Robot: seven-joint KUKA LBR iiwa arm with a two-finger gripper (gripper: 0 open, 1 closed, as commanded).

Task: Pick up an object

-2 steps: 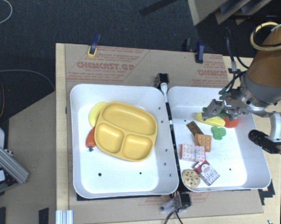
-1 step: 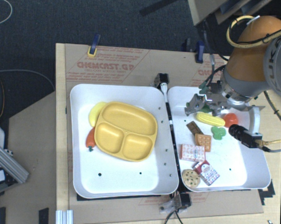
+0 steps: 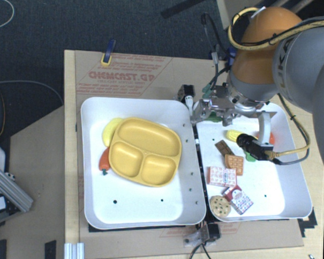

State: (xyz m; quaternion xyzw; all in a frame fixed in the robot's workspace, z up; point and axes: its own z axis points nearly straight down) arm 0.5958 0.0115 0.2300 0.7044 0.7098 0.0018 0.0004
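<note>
My gripper (image 3: 219,114) hangs over the far left part of the right bin (image 3: 287,199), under the orange band of the arm. Just in front of it lies a small yellow toy (image 3: 233,136), partly covered by a black cable fitting (image 3: 255,147). Nearer the front lie a brown bar (image 3: 222,147), a tan waffle cracker (image 3: 234,163), a pink patterned packet (image 3: 222,176), a red and white packet (image 3: 238,199) and a round cookie (image 3: 220,205). The view shows nothing held by the gripper.
The left bin (image 3: 142,206) holds a yellow divided plate (image 3: 145,151), a yellow item (image 3: 110,130) half under it, and an orange carrot-like toy (image 3: 104,160). A raised divider (image 3: 196,154) separates the bins. A small orange piece (image 3: 271,138) lies by the arm.
</note>
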